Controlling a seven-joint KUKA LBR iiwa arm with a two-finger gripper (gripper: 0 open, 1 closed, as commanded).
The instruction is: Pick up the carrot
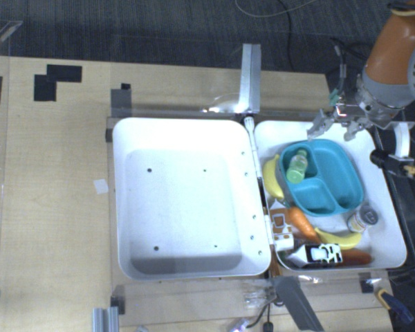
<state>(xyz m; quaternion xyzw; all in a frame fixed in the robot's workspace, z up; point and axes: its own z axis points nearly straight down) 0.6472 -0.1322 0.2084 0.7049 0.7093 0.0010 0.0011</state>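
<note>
Because the carrot [301, 221] lies wedged among so much clutter in the right bin [398, 244], a clean pick looks doubtful. It sits just below the blue divided dish [325, 178], touching or nearly touching the dish's lower rim, with a small printed card or box [280, 228] just to its left and a banana [340, 239] curving under its lower end. Closing fingers could easily catch the dish rim or the banana instead, or push the carrot sideways under the dish edge. Its slant also matters: it runs from upper left to lower right, so fingers closing along that line instead of across it would likely slip off the tapered body. A dark, red-ended item [332, 256] and a small jar [362, 219] crowd the same corner, leaving little room for a finger to come down on either side.

Measured from that blue dish, the gripper [339, 116] hangs above the dish's upper rim, over the far wall of the right bin, while the carrot lies off the opposite, lower rim. So the whole dish stands between the 2. The claw's 2 fingers appear spread apart with nothing between them, though they are small and partly blurred.
</note>
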